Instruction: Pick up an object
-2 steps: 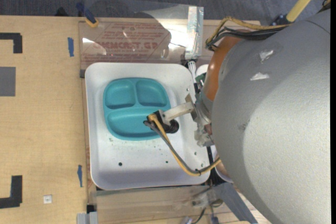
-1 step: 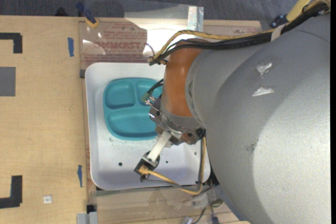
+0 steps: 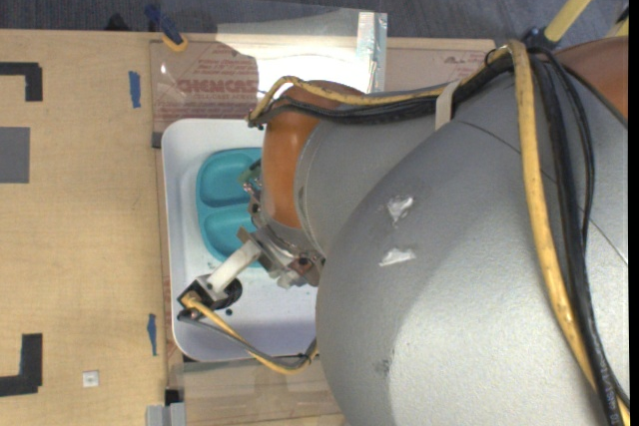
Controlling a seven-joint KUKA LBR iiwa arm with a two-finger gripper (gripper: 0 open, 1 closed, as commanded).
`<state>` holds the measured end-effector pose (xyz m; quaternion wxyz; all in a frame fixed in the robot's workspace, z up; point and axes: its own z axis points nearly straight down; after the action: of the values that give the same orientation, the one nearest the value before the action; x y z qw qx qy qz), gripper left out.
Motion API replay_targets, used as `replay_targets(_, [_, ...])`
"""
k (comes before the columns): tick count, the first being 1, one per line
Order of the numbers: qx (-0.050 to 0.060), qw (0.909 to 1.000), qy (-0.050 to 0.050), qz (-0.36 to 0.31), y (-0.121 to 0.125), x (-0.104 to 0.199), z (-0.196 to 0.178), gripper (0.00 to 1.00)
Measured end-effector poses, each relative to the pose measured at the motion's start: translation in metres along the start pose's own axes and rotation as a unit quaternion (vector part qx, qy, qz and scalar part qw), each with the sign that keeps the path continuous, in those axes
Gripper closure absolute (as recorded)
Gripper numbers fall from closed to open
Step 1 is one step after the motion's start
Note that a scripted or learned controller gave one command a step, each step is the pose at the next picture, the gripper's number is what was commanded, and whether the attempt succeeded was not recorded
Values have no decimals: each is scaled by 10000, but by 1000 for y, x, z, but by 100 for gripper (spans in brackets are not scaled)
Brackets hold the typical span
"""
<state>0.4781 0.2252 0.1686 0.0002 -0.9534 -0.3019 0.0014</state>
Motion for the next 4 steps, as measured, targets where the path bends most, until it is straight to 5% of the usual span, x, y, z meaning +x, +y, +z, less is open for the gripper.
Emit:
replay_targets(1, [-1, 9885, 15, 1514, 1, 1, -16, 100])
replay_targets(2, [-4, 9883, 19, 1524, 1, 1, -26, 100])
replay_targets(3, [10, 9781, 66, 2079, 5, 0, -231, 100])
replay_targets(4, [-9, 9786, -21, 2056, 30, -21, -119, 100])
